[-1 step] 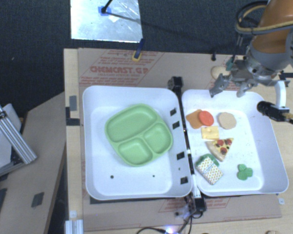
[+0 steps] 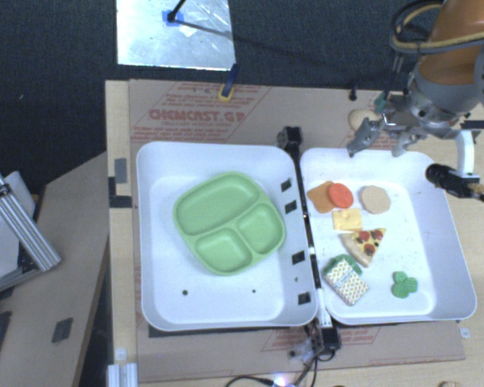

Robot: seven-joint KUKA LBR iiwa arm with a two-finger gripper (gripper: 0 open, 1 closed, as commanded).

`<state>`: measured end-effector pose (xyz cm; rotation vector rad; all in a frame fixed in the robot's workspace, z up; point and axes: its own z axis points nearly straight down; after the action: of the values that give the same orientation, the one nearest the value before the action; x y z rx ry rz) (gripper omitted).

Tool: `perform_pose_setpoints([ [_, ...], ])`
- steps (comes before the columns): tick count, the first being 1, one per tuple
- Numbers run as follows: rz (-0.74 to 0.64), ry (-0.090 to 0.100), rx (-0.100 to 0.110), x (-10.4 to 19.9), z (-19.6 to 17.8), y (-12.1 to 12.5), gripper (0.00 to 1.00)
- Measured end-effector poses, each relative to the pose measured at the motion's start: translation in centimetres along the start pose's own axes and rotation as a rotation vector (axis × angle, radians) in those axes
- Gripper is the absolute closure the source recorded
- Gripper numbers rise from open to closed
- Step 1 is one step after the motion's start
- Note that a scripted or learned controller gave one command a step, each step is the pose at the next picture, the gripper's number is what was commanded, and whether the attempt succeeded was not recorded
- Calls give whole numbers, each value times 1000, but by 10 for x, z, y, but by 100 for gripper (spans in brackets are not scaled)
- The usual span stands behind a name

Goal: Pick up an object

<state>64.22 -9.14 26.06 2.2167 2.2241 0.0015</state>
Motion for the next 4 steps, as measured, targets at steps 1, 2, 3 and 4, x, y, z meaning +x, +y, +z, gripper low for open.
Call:
perform_pose_setpoints([
  [1,2,1,5,-1,62,4,0],
  [2,2,1,5,2,124,4,0],
  [3,3,1,4,3,176,4,0],
  [4,4,-5,-16,0,156,10,100],
])
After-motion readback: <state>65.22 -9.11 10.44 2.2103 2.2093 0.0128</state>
